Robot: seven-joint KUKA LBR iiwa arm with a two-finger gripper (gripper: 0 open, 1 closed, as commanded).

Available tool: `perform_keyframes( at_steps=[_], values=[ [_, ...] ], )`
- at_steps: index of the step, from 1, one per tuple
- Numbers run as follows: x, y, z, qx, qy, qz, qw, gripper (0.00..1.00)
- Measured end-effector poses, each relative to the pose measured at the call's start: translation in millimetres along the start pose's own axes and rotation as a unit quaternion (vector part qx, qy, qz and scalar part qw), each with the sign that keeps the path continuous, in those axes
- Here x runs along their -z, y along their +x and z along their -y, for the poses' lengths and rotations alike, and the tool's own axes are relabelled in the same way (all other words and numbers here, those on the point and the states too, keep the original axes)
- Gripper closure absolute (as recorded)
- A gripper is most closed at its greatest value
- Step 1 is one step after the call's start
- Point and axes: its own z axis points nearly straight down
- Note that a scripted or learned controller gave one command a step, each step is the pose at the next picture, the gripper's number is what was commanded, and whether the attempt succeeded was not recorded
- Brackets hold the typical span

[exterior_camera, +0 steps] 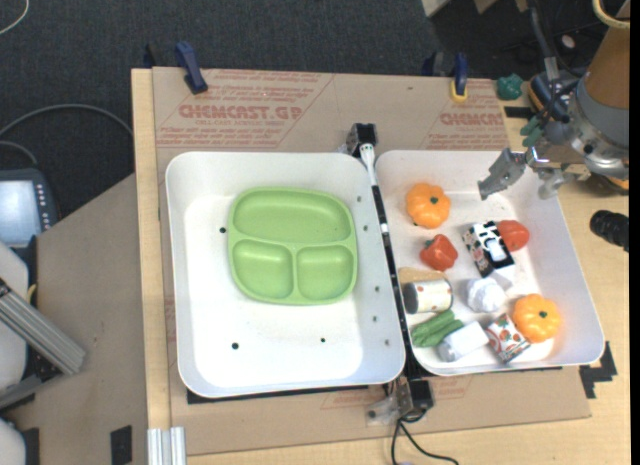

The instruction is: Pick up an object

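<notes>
Gripper (522, 174) spread, holding nothing, above right bin (572, 253). Two pumpkins (428, 205) (537, 317), one red pepper (438, 251). Left bin (190, 253): one green tray (293, 245).

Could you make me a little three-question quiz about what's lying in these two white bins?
1. True or false: the light green three-compartment plastic tray lies in the left white bin.
2. How many small orange toy pumpkins are in the right white bin?
3. Where is the grey two-finger gripper?
A. Above the green tray
B. Over the right bin's far right corner
C. Beside the bench's blue clamp

Key:
1. True.
2. Two: one at the far side, one at the near side.
3. B.
</notes>
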Motion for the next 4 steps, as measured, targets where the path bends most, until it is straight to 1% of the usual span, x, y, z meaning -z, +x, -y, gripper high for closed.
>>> perform_keyframes(
  at_steps=[1, 2, 3, 4],
  values=[
    [89.5, 44.3, -42.9, 0.003, -0.007, 0.001, 1.0000, 0.00],
    [95.0, 41.8, -40.8, 0.001, -0.003, 0.001, 1.0000, 1.00],
    [-80.1, 75.6, 15.2, 0.000, 0.010, -0.002, 1.0000, 1.00],
    [-70.5, 73.3, 10.4, -0.001, -0.001, 0.000, 1.0000, 0.00]
  ],
)
